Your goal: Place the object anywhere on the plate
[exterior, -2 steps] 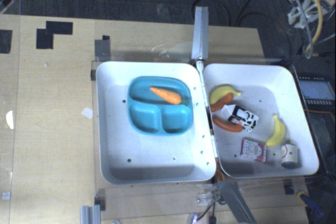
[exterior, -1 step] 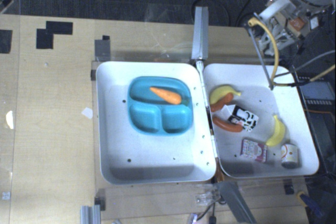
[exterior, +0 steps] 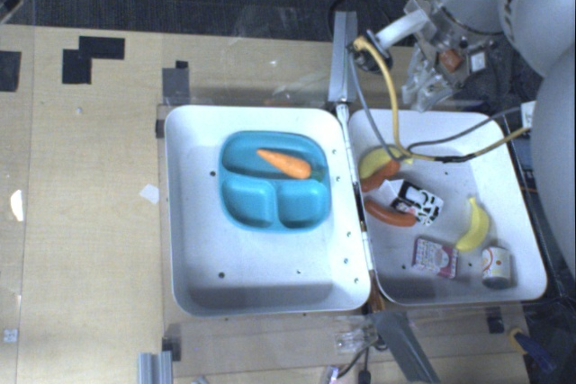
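A blue plate [exterior: 274,202] with three compartments lies in the left bin [exterior: 198,220]. An orange carrot [exterior: 284,163] rests in the plate's long far compartment. My gripper [exterior: 430,84] hangs above the far edge of the right bin [exterior: 513,193], well to the right of the plate. Cables and wrist parts crowd around it.
The right bin holds a yellow banana [exterior: 473,226], a red sausage [exterior: 391,214], a black and white piece [exterior: 419,200], a pink packet [exterior: 434,256], a small can [exterior: 496,265] and a yellow-red item [exterior: 378,166]. A yellow cable [exterior: 392,108] dangles over that bin.
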Motion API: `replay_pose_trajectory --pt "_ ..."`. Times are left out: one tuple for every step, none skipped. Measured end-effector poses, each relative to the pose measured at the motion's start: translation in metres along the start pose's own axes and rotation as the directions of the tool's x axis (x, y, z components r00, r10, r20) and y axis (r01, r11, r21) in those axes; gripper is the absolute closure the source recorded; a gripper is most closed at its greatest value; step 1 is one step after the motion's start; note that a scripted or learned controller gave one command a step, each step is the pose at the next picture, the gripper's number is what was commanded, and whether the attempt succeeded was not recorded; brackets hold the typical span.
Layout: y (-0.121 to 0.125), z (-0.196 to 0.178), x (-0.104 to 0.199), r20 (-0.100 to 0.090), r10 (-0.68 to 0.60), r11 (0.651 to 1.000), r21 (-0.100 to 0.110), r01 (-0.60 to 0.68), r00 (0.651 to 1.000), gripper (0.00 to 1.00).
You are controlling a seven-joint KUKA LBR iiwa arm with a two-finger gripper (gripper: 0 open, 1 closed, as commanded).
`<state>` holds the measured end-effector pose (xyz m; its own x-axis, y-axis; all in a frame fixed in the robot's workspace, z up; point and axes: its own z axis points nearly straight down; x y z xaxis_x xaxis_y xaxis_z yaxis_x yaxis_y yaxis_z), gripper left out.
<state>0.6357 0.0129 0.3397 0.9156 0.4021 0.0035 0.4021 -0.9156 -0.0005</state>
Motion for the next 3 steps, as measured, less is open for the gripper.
replay_pose_trajectory --pt "-0.046 0.009 -0.004 0.000 0.101 0.995 0.000 -0.101 0.995 1.00" --pt "-0.046 0.009 -0.004 0.000 0.101 0.995 0.000 -0.101 0.995 0.00" --pt "-0.013 -0.055 0.007 -0.001 0.210 0.978 -0.001 -0.210 0.978 0.00"
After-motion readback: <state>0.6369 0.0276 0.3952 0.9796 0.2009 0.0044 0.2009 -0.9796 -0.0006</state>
